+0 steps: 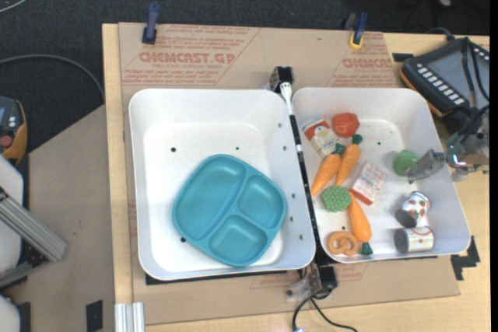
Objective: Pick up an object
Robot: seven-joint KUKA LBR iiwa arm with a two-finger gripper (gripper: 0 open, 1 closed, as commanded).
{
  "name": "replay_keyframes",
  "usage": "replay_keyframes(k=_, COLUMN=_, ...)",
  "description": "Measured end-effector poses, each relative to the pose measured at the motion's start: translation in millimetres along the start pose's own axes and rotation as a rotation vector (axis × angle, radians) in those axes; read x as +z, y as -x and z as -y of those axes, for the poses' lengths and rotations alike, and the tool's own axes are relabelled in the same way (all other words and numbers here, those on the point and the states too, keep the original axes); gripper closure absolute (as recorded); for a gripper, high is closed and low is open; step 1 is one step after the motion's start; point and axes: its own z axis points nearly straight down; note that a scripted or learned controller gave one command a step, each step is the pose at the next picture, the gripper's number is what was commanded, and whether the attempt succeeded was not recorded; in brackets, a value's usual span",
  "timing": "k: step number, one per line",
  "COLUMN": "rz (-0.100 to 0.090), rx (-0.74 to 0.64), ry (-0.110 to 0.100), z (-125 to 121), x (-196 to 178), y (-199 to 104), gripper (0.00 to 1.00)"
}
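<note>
Cardboard bench top [194,50] | red print reads "CHEMCAST G P", partly legible

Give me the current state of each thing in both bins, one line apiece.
Blue tray: flat, right way up, in the left bin.
Carrots: lying down, mid right bin.
Red tomato: resting near the far wall.
Pretzel: flat, near front rim.
Green ball: resting beside the gripper.
Gripper: low in the right bin, nothing visibly held.

small toys [348,167], carrots among them, lie scattered in the right bin [436,117].
</note>
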Motion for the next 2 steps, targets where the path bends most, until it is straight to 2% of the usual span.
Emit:
replay_keyframes(k=1, rz=-0.005, rx=-0.008, ry=-0.005, z=-36, x=38, y=-63, gripper=0.00)
replay_keyframes(k=2, rz=-0.003, rx=0.002, ry=-0.007, z=9, x=137, y=-81, gripper=0.00)
